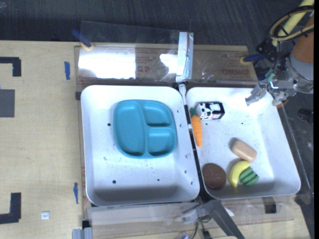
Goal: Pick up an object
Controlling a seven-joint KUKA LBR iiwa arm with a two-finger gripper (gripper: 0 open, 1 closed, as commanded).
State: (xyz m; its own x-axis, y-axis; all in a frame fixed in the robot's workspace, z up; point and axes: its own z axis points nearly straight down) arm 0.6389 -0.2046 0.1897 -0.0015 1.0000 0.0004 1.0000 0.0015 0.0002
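My gripper hangs over the far right corner of the right bin, fingers open with nothing between them. Several objects lie in that bin. A black-and-white toy cow sits at the far left, with an orange carrot just in front of it along the left wall. Near the middle right lies a tan oval piece. At the front are a brown round cookie and a yellow banana with a green striped piece. All of them lie apart from the gripper, below and to its left.
The left bin holds a blue divided plate. A clear plastic sheet stands behind the bins. Yellow cables and the arm crowd the far right. A ridge divides the two bins.
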